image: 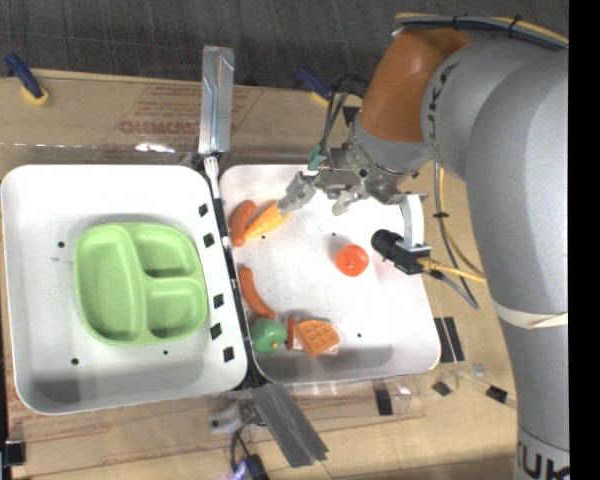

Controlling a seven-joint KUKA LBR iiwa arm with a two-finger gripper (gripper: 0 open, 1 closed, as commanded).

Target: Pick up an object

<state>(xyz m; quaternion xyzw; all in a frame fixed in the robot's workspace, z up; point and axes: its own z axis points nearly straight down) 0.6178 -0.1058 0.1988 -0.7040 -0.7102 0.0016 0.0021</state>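
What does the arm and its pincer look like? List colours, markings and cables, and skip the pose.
The arm is bulky, rounded and light grey, with an orange band above the wrist and dark KUKA lettering on the shell. Thin dark and yellow cables run along it near the top and down its side. The pincer is small, metallic grey, with slim fingers and a green spot near its base.

Looks like a robotics lab, not a home: big grey industrial arm (500,168) w/ orange band over a cardboard-covered bench (100,108), two white bins (20,268) clamped side by side, blue clamps (25,76) at the edge, loose cables (450,268), toy plastic food (352,260) for test pieces.
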